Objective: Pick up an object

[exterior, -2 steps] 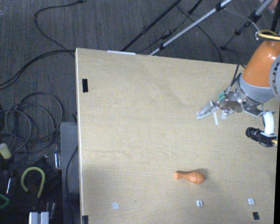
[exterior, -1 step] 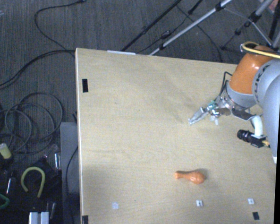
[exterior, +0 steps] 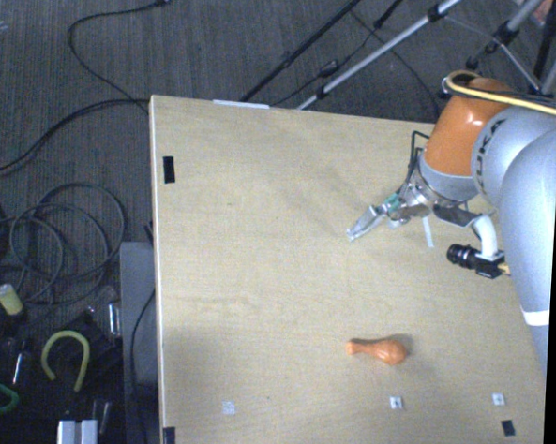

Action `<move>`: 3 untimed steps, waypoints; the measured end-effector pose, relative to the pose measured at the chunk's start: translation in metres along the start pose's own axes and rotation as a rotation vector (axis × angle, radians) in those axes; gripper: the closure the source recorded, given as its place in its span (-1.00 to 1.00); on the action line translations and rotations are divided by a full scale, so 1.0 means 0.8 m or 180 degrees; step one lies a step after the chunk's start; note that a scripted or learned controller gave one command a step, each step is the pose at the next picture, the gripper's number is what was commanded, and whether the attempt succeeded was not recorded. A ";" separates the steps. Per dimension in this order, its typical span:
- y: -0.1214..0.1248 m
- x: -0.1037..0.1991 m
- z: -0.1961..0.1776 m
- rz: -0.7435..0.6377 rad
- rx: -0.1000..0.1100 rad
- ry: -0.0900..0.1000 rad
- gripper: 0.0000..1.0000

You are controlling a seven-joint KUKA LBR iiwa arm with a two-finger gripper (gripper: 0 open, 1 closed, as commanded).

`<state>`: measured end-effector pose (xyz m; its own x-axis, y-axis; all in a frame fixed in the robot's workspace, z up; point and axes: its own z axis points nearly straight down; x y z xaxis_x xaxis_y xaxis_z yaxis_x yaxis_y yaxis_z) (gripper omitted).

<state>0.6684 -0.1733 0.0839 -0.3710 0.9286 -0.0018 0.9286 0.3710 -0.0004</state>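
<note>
Tan bench top (exterior: 257, 262), the landmark, fills the centre. The grey arm (exterior: 527, 213) enters over its right edge, cut off by the frame; its orange band (exterior: 462, 134) sits above the wrist. The gripper (exterior: 372, 222) hangs above the bench's upper right part; finger spread cannot be told, and nothing is seen in it. An orange pear-shaped object (exterior: 380, 349) lies lower on the bench, well apart. Cables (exterior: 51, 240) coil left of the bench.
</note>
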 end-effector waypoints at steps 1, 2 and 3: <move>0.000 0.000 0.000 -0.0001 0.0001 -0.0001 -1.00; 0.000 0.000 0.000 -0.0001 0.0001 -0.0001 -1.00; 0.013 0.034 0.000 -0.0613 0.0001 0.0002 -1.00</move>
<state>0.6683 -0.1442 0.0838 -0.5419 0.8404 -0.0011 0.8404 0.5419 -0.0010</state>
